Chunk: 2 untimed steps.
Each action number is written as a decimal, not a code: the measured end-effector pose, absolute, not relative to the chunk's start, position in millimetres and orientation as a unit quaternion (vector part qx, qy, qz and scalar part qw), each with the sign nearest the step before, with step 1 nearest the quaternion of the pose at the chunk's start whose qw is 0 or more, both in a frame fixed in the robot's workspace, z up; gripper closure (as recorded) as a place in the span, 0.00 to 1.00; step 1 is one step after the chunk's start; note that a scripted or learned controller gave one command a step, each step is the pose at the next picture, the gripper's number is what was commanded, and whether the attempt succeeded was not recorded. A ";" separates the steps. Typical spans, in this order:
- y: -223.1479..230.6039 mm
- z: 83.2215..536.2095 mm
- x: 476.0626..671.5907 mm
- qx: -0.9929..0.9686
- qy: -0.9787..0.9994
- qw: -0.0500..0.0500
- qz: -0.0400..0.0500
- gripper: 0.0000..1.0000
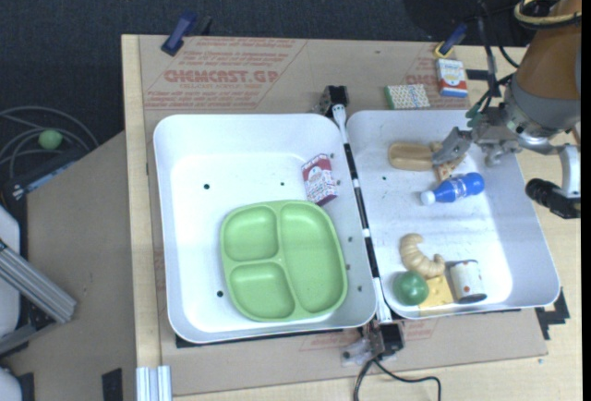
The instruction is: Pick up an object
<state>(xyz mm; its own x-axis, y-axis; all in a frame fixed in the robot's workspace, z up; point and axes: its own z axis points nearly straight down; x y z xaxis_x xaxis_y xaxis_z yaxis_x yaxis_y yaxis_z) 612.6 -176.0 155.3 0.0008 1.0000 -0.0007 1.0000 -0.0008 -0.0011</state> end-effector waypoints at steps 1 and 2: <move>-178.1 83.4 617.3 -0.707 -0.707 0.002 0.001 0.00; -143.3 84.4 580.7 -0.707 -0.707 0.001 0.000 0.00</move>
